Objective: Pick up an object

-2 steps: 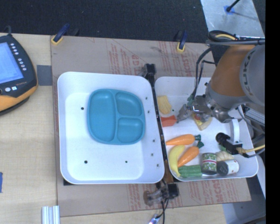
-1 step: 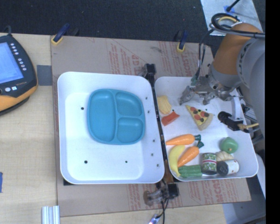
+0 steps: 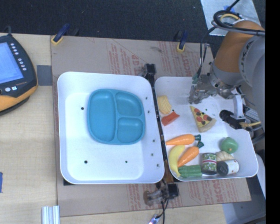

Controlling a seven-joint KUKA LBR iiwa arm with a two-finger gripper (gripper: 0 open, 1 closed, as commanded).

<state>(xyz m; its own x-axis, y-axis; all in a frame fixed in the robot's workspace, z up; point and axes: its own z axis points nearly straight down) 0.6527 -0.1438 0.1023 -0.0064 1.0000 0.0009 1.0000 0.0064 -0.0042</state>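
Gripper (image 3: 198, 96) is seen low over the far part of the right bin (image 3: 177, 84), hanging from the grey arm (image 3: 242, 55) that enters from the right. Whether it is apart or together cannot be told, since its tip is a dark tangle against the white floor, and nothing can be made out in it. Toy foods are spread through that bin: a pizza slice (image 3: 202, 118) lies just below the gripper, apart from it; a corn piece (image 3: 164, 105) and a red piece (image 3: 170, 118) lie by the left wall. Two carrots (image 3: 181, 140), a banana (image 3: 174, 158), a green vegetable (image 3: 190, 171), a can (image 3: 208, 163) and a green apple (image 3: 229, 145) are crowded near the front, overlapping, so their outlines are partly hidden. A blue divided plate (image 3: 115, 116) is placed in the left bin (image 3: 70, 125). A tablet (image 3: 9, 73) is cut off at the left edge.
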